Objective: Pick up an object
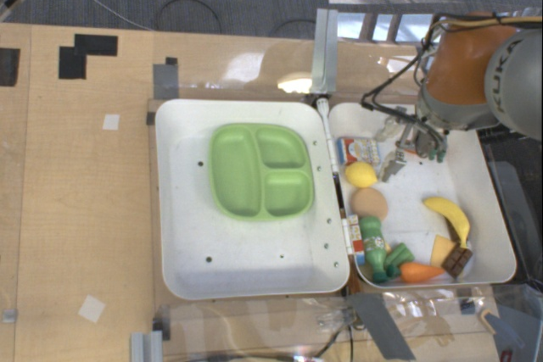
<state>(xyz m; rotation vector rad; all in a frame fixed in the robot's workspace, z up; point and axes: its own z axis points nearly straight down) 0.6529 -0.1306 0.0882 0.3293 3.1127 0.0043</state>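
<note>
The desk (76,208) was pale wood, and the two white bins sat side by side on it. The left bin (246,267) held a green divided plate (260,171) near its centre, lying flat with three compartments.

The arm (488,68) came in from about 2 o'clock, its orange band uppermost and the grey wrist bent down over the right bin (492,216). Black cables looped off the wrist toward 9 o'clock. The tool (399,155) hung over the bin's upper part, its metal fingers (392,167) pointing down toward 7 o'clock. The fingers looked set narrowly apart, with no object seen between them, though glare and clutter made their tips hard to read.

The pickable objects lay in the right bin. A flat printed packet (358,152) lay at the bin's 10 o'clock, just beside the tool's tips and partly under the lemon (361,175). Below the lemon at 6 o'clock sat a tan egg-like object (369,203). A banana (450,216) curved at the bin's 4 o'clock, well apart from the tool. Along the bottom edge were a green pepper-like piece (392,258), an orange carrot (420,272), a yellow wedge (441,249) and a small brown block (458,260), crowded so that their edges overlapped. A printed green item (366,231) by the bin's left wall was too small to identify.
</note>
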